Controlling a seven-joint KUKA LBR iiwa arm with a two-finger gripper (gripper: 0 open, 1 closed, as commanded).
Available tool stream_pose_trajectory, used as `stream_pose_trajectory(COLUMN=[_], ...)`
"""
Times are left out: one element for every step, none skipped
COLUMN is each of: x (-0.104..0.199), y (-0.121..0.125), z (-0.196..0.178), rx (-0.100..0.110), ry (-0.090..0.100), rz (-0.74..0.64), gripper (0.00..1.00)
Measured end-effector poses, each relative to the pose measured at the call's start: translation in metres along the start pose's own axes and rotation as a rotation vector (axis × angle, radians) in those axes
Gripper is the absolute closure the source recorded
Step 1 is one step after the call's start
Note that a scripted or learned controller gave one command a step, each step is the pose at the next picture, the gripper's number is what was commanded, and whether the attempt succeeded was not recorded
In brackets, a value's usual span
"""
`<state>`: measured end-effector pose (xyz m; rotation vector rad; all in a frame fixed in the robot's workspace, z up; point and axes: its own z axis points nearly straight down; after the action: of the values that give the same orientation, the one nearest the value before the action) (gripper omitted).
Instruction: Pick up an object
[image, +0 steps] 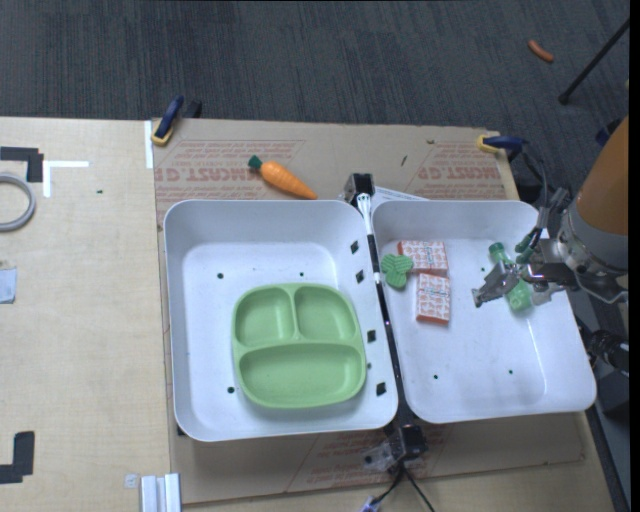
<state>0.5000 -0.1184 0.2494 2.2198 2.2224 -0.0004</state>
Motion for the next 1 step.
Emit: stream_pose_trajectory(x=[-0.1022], y=[0.045], z=[0.1074], rx=[0.0], ry=[0.0], rz=[-0.004], gripper=[0.0])
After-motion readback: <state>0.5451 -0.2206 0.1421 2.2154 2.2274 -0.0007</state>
